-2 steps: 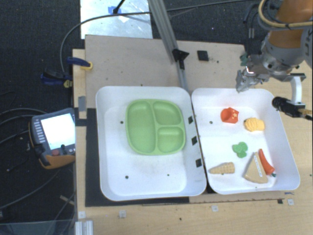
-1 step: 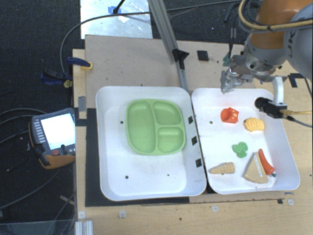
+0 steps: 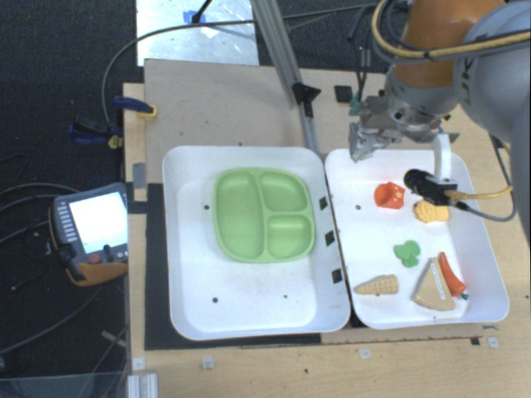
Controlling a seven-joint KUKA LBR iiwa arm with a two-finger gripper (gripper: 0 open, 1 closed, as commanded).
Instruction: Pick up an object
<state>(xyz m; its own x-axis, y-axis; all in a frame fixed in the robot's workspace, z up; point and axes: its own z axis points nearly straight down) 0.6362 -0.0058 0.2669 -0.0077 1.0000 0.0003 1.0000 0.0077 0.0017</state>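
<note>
Toy food pieces lie in the right bin [image 3: 479, 247]: a red piece [image 3: 388, 195], a yellow piece [image 3: 431, 213], a green piece [image 3: 406, 253], a cone [image 3: 377, 285] and a sandwich wedge [image 3: 436, 286]. The gripper [image 3: 362, 150] hangs over the bin's far left corner, holding nothing; whether it is open cannot be told. The left bin [image 3: 187, 247] holds a green divided plate [image 3: 265, 215].
</note>
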